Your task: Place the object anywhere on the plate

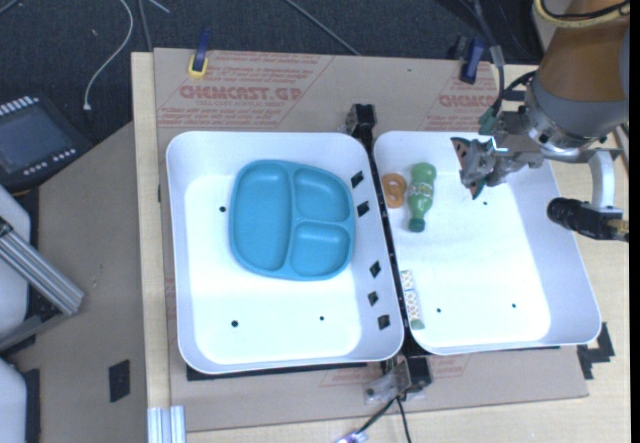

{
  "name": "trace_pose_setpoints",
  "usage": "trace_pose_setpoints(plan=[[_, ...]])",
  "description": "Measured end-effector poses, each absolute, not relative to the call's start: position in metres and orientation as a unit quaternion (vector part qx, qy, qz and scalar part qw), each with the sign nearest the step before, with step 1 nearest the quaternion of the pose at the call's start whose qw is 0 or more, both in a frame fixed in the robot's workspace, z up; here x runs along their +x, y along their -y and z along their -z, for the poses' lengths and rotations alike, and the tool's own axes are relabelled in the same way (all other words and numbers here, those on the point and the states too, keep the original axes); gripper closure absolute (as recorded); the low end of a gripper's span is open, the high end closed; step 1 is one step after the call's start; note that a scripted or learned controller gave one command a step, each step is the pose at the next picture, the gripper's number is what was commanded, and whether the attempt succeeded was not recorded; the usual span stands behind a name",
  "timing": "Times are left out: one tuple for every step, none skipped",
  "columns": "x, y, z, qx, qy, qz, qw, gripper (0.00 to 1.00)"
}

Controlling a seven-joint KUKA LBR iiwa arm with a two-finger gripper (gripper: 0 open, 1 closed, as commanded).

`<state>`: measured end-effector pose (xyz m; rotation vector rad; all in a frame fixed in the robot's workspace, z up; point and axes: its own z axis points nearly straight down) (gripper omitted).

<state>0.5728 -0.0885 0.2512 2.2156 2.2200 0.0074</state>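
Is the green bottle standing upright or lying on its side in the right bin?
Lying on its side. The green bottle shows its full length along the right bin floor, beside an orange item.

So the plate is a light blue plastic one with three sections, one long compartment on the left and two smaller ones stacked on the right. It's sitting flat in the left bin, a bit toward the back. The green bottle is lying on its side in the right bin, close to the inner wall, with its cap end pointing toward the front. An orange ring-shaped thing lies just beside it on the left.
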Motion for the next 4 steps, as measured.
trace_pose_setpoints(plan=[[0.567,0.033,-0.237,0.705,-0.709,0.0002,-0.002,1.0],[0.555,-0.013,-0.241,0.705,-0.709,-0.0003,-0.002,1.0],[0.551,-0.057,-0.237,0.705,-0.709,0.0001,-0.002,1.0],[0.535,-0.1,-0.227,0.705,-0.709,0.0007,-0.002,1.0]])
